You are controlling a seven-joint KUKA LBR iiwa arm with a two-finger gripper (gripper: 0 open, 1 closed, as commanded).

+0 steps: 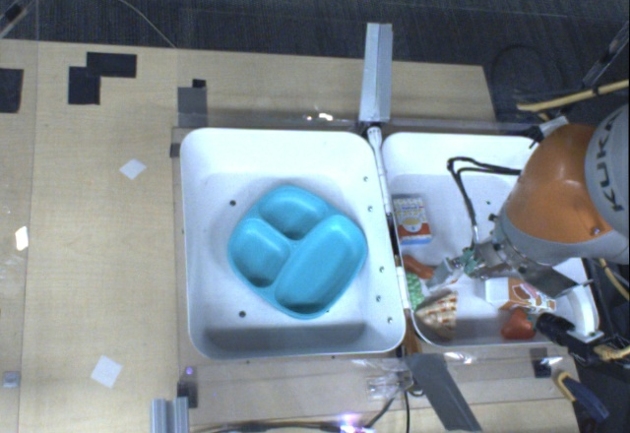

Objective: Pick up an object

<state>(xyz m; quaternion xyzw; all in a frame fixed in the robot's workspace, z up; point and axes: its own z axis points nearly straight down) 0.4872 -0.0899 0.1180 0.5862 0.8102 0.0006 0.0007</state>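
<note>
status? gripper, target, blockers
Gripper low over right bin, nothing seen between fingers. Small items crowd the bin's near side: packet, red piece. Blue divided tray sits in left bin, untouched.

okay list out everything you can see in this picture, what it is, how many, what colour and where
Bins: two, white, side by side on the bench; left bin, right bin.
Divided plate: one, blue, three compartments, middle of the left bin.
Small packet: one, white with orange-red print, right bin by the dividing wall.
Mixed small items: several, red, orange and tan, too jumbled to count, front of the right bin.
Metal bar: one, grey, behind the bins.
Arm: one, grey with orange band, over the right bin.
Pincer: one, low among the small items.
</note>
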